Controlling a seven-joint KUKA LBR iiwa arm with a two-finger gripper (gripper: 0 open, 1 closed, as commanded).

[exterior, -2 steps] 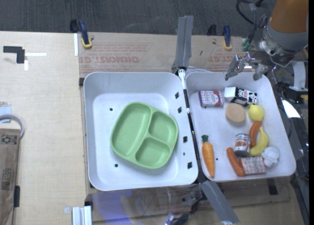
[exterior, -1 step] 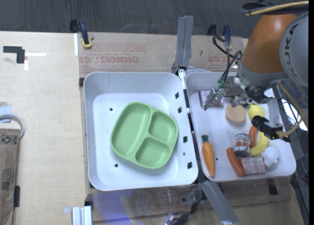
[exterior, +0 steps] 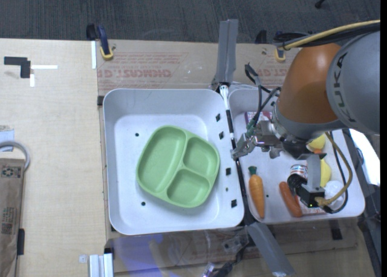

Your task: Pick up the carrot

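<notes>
The carrot [exterior: 256, 193] is orange with a small green top. It lies in the right bin [exterior: 357, 206], close to that bin's left wall, with its green end pointing toward the back. My gripper [exterior: 245, 144] hangs over the same left wall, a short way behind the carrot's green end, and does not touch it. Nothing shows in the gripper. The grey and orange arm covers most of the right bin's back half.
A green divided plate [exterior: 178, 166] sits in the left bin [exterior: 121, 149]. Right of the carrot lies a reddish sausage-like piece [exterior: 289, 199]. Yellow pieces [exterior: 325, 172] show beside the wrist, and a pink-printed packet [exterior: 251, 116] at the bin's back left.
</notes>
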